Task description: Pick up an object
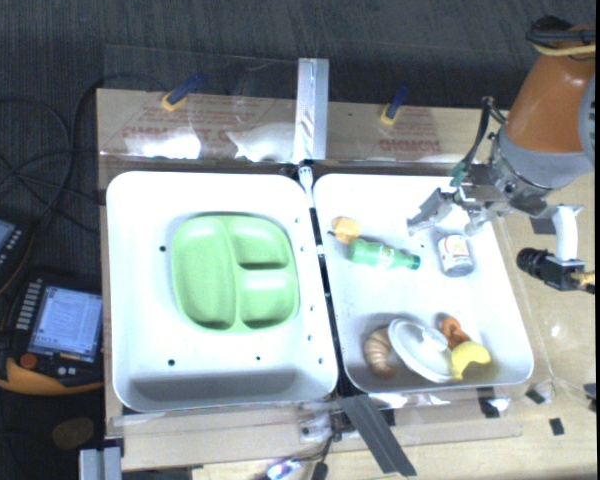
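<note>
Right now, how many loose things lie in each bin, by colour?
Green: 2, tray, bottle
White: 2, can, dish
Yellow: 2, cap, toy
Tan: 1, shell
Total: 7

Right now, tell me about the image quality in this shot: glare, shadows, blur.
Camera view: even overhead light; the white right bin and left bin are bright, nearly washed out at the rims; glare on the clear plastic sheet behind them; soft shadows under the green tray; the end effector looks slightly blurred; small items such as the green bottle lack fine detail.
</note>
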You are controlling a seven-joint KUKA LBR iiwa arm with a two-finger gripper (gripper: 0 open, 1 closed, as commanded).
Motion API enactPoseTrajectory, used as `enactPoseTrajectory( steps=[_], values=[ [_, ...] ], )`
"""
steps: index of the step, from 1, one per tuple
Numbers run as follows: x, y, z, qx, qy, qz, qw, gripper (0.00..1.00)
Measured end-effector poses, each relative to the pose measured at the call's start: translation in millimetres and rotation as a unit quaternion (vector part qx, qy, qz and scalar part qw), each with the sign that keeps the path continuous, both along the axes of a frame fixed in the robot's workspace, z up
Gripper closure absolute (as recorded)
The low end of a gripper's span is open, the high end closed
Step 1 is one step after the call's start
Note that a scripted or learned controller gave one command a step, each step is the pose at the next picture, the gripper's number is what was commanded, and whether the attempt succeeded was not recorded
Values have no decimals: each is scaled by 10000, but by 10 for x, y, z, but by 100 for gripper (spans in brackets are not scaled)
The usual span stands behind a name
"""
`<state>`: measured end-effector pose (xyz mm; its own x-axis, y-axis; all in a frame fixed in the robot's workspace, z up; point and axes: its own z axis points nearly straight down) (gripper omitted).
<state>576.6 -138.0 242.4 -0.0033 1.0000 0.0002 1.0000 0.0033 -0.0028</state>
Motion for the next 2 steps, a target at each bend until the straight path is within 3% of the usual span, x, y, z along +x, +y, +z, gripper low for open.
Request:
enactPoseTrajectory(
  steps=[1,2],
  values=[
    [-135,-489,-734,-4,4,82,10000,0],
    [155,-675,-1463,14,-19,-263,9997,0]
  ],
)
